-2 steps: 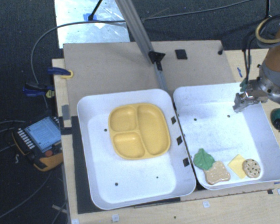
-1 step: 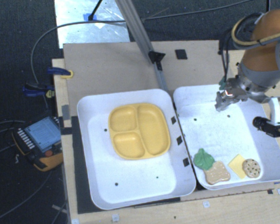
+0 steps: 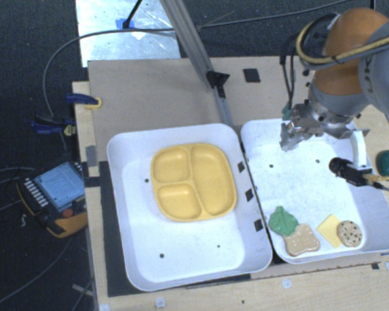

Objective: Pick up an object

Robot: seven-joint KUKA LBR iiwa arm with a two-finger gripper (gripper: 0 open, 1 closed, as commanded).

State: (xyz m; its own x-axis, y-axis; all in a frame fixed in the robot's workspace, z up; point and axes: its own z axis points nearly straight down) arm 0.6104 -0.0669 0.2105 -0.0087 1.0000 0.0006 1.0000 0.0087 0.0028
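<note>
Gripper (image 3: 293, 136) high in right bin (image 3: 304, 175), jaw state impossible to tell; food pieces well below: green leaf (image 3: 282, 220), toast (image 3: 302, 241), cheese (image 3: 329, 230), cookie (image 3: 349, 233).

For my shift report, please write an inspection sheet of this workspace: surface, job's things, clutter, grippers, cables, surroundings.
Surface: bench with left bin and right bin, side by side.
Job's things: green leaf piece, toast piece, cheese piece and cookie, grouped at the right bin's near edge; yellow divided plate in the left bin.
Clutter: nothing seen inside the bins.
Grippers: gripper over the right bin's far part, apart from the food pieces.
Cables: yellow cable looped on the arm; grey cable on the floor.
Surroundings: handheld controller and clamps left of the bench.
</note>
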